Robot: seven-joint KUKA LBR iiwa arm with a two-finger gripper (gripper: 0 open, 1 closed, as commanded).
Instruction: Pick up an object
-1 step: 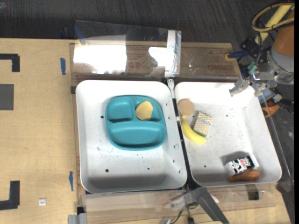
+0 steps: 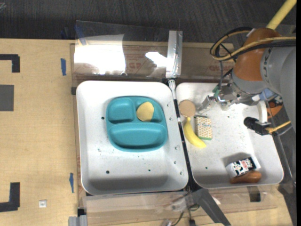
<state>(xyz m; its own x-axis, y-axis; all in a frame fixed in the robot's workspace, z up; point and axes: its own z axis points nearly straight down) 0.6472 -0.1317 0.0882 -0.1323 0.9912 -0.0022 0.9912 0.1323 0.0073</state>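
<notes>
My gripper hangs over the back of the right bin, below the orange band of the arm. It stands a little to the right of a round tan disc and just behind a small patterned box. A yellow banana lies beside that box, along the bin's left wall. A black-and-white carton and a brown sausage-like piece rest at the bin's front right. Nothing shows in the gripper's grasp.
The left bin holds a teal divided plate with a yellow rounded item in its back right compartment. A clear plastic panel stands behind the bins. Cables loop over the arm's wrist.
</notes>
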